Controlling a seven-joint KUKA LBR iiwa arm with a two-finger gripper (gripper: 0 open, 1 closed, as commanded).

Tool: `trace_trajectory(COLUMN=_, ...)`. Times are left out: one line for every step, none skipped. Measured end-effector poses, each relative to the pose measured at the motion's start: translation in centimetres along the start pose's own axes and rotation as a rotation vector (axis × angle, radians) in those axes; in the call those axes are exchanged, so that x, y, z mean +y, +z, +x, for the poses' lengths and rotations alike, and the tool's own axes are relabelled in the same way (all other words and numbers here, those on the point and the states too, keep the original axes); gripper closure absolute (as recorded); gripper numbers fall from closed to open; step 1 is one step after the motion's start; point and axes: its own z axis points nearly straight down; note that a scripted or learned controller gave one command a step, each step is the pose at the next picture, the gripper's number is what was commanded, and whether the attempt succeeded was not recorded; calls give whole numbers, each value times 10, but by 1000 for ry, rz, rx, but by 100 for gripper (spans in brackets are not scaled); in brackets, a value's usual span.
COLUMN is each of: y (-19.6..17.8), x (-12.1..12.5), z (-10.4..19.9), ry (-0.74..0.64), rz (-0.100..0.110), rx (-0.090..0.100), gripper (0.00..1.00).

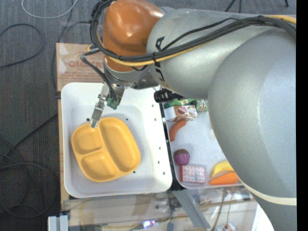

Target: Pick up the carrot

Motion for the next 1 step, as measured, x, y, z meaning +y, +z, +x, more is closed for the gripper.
trace_trajectory(y=-85, x=-23, z=24, ry=-555, rz=-15, rx=-1, gripper=0)
